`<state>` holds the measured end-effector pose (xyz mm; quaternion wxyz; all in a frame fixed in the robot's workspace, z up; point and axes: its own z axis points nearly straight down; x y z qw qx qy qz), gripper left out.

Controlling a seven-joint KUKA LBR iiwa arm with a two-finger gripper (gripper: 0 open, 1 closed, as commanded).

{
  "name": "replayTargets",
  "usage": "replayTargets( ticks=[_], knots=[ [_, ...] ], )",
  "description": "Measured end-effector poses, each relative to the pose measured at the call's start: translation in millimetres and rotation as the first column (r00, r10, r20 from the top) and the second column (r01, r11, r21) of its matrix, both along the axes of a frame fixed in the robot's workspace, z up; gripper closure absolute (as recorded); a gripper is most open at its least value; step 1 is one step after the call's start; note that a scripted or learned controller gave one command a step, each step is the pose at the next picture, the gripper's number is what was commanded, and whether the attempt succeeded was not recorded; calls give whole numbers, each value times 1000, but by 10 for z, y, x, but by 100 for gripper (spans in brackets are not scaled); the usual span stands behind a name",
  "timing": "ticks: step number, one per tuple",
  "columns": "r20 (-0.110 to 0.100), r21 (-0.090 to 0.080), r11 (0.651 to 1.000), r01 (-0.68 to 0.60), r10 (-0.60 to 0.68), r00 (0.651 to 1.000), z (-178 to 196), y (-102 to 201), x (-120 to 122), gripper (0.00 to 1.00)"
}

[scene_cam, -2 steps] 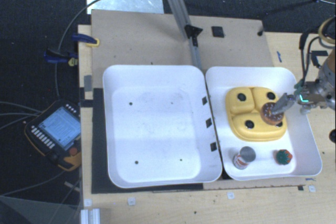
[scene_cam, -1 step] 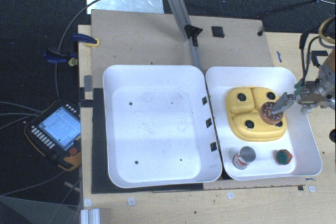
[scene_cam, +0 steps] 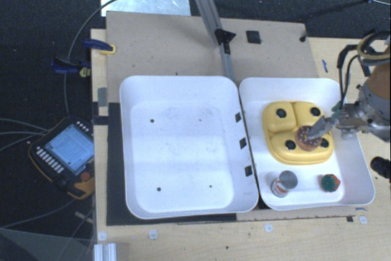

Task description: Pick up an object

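Trouble is most likely to come from the crowding in the right bin (scene_cam: 351, 192), where every candidate object is gathered. The gripper (scene_cam: 310, 136) is seen low over the large yellow block (scene_cam: 296, 131), which lies in the upper middle of that bin, and its tip is placed at a small brownish round piece (scene_cam: 305, 139) resting on the block's top. Whether the claw is spread or pressed together cannot be told, since the tip is blurred and small. Nothing can be said to be held.

A miss is judged possible if the round piece is nudged sideways and rolled off the block. The block itself may be struck and shoved against the bin wall if the descent is taken too deep. A slanted approach could let a smooth, rounded piece be squeezed out rather than gripped.

Two more small things are seen near the front wall of the same bin: a grey-and-red cylinder (scene_cam: 283, 183) and a small green-and-red object (scene_cam: 330, 182), well apart from the tip and unlikely to be disturbed. The left bin (scene_cam: 131, 150) is kept out of the matter.

No brand, label or writing can be read anywhere; the lit screen of the handheld pendant (scene_cam: 66, 153) at the left is too small to be made out.
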<state>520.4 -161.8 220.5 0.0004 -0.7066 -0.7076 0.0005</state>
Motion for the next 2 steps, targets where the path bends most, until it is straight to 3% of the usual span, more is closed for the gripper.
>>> replayTargets(
  ticks=[1, 2],
  knots=[
    [-2, 1, 1000, 0, 0, 1000, -613, 60, -6, 0],
    [14, 6, 1000, -8, 8, 1000, -991, 56, 30, 0]
  ],
)
